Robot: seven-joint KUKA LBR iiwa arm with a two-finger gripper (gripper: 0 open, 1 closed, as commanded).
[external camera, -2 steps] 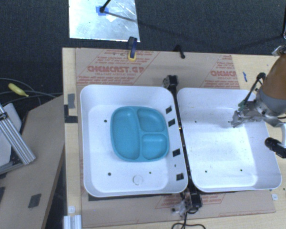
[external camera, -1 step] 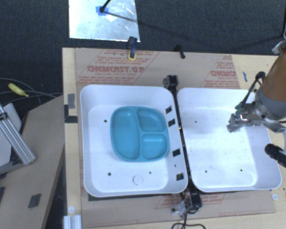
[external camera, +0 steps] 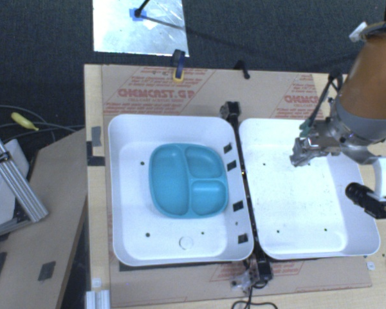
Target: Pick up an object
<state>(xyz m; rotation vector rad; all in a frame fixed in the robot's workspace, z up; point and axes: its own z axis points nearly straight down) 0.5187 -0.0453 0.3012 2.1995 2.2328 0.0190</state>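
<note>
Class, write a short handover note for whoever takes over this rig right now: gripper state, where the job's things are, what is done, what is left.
Gripper: over the right bin, near its upper right part; nothing is seen between its fingers, and open or shut cannot be told.
Things: blue divided plate lies flat in the middle of the left bin, with a small clear round item below it.
Done: nothing picked up yet.
Left: move the arm to the left bin, grasp an object, lift it.
</note>
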